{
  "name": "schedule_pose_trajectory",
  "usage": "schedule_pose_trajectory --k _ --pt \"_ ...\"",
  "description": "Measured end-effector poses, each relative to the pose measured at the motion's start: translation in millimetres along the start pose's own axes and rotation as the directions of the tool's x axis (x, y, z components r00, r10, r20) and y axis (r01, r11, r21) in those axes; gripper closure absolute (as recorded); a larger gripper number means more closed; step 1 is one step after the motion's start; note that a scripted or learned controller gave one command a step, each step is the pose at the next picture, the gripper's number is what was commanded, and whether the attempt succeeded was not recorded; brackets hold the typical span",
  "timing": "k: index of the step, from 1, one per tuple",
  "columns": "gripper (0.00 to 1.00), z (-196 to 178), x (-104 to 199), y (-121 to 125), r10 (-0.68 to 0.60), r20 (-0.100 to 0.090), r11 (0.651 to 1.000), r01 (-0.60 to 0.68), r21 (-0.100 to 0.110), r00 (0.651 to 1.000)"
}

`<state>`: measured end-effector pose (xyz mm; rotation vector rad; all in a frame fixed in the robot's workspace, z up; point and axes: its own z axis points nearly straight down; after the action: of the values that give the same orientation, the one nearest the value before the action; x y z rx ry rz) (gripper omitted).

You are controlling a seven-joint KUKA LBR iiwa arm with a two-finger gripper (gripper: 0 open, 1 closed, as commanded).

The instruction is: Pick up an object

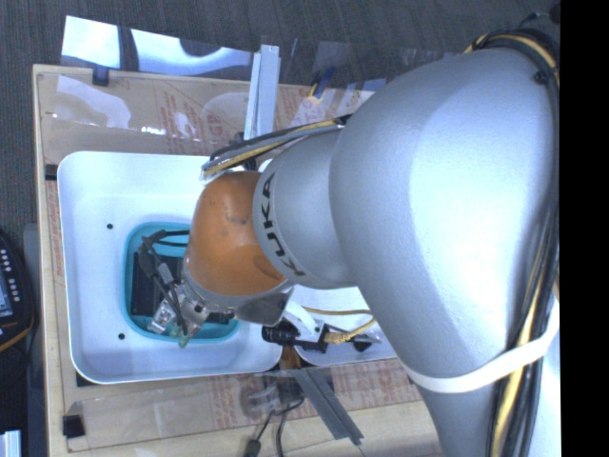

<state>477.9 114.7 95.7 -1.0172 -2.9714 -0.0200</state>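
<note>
— While the arm (428, 208) leans in over the worktop (143, 400) like that, where has it got its pincer (177, 320)?

— Down in the white bin (86, 217), just beyond the orange band (228, 236) above the wrist. The tip sits over a shallow teal tray (132, 255) that lies flat on the bin's floor.

— Which part of the tray?

— The lower corner as the camera sees it. Most of the tray spreads up and to the left of the pincer, and its near rim runs off to the right underneath the wrist.

— Is anything in the tray?

— A black object (144, 288), just to the left of the pincer and a little above it, inside the teal rim. It looks close enough to touch the pincer's tip, though I can't say that it does. What it is I can't make out; it's dark and partly hidden.

— Is the pincer apart, together, or clamped on it?

— I cannot tell. The tip is small, shiny and muddled against the black thing, and nothing I see shows it gripping anything.

— And the second bin?

— To the right of the pincer, a white strip of it (328, 305) shows under the arm's bulk.
</note>
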Motion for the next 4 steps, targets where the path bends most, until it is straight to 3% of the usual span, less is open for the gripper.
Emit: schedule_pose_trajectory --k 1,2,3,4 --pt "0.00 -97.6 -47.8 -61.4 -0.356 0.003 0.934 0.356 0.012 0.934" --pt "0.00 -75.7 -151.6 -195.5 -0.559 0.000 0.829 0.559 0.013 0.829" --pt "0.00 -164.4 -147.7 -175.6 -0.909 -0.005 0.417 0.909 0.012 0.417" --pt "0.00 -97.6 -117.5 -122.1 -0.886 -0.007 0.464 0.886 0.010 0.464"
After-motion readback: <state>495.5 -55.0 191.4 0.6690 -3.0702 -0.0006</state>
